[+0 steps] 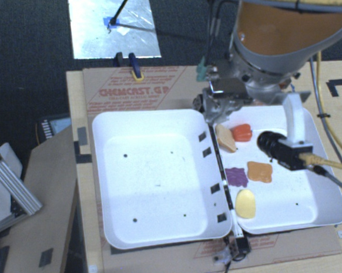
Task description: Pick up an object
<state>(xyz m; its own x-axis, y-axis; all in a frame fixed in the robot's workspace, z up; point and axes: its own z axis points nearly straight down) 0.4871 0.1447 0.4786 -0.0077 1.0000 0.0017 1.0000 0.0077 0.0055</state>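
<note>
The right bin [332, 205] holds several small objects. A cream wedge [225, 139] lies near its back left corner, with a red-orange piece [242, 133] touching it on the right. Further forward are a purple piece [236, 176], an orange piece [260, 171] and a yellow oval [245, 203] by the divider. My gripper [217, 113] hangs over the right bin's back left corner, just behind the cream wedge. The arm's body hides its tips, and nothing shows held in it.
The left bin [105, 167] sits beside the right one, sharing a middle divider [219, 170]. A black cylinder with a white bracket [283, 144] hangs from the wrist over the right bin. Cardboard [132, 89] lies under both bins, with a foil sheet [115, 25] behind.
</note>
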